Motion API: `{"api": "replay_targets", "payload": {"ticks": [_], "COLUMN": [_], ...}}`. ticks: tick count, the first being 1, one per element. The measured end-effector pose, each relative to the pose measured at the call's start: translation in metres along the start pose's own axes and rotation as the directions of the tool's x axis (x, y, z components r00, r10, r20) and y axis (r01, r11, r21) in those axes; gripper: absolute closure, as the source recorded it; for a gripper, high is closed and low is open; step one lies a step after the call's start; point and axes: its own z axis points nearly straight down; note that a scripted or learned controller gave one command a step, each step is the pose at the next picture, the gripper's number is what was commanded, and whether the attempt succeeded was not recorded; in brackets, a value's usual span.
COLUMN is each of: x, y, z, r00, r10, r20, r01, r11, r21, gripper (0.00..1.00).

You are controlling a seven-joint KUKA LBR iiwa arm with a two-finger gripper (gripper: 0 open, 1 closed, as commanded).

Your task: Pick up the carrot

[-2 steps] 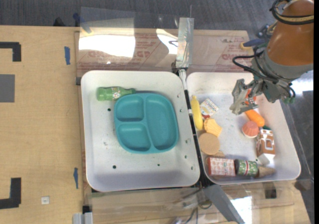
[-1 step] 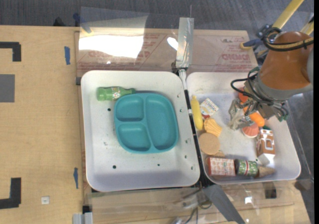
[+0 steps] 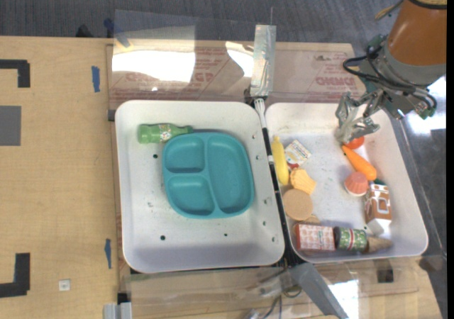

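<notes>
The carrot (image 3: pixel 361 161) is orange and lies slanted in the right bin (image 3: pixel 408 190), near its far right side. My gripper (image 3: pixel 354 128) hangs directly over the carrot's upper end, touching it or just above it; I cannot tell which. The arm's orange band (image 3: pixel 424 13) rises toward the top right corner of the camera view. The carrot's lower end points at a small round peach-coloured item (image 3: pixel 356 183).
The right bin also holds a banana (image 3: pixel 279 160), a white packet (image 3: pixel 296 152), a yellow wafer (image 3: pixel 303 181), a brown disc (image 3: pixel 298 205), a small carton (image 3: pixel 378 204), a red can (image 3: pixel 316 237) and a green can (image 3: pixel 351 239). The left bin (image 3: pixel 135 197) holds a teal divided plate (image 3: pixel 208 174) and a green bottle (image 3: pixel 163 132).
</notes>
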Motion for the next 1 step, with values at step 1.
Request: {"api": "replay_targets", "payload": {"ticks": [1], "x": [0.0599], "y": [0.01], "z": [0.0975], "r00": [0.938], "r10": [-0.348], "r20": [-0.013], "r01": [0.347], "r11": [0.937], "r21": [-0.022], "gripper": [1.0]}}
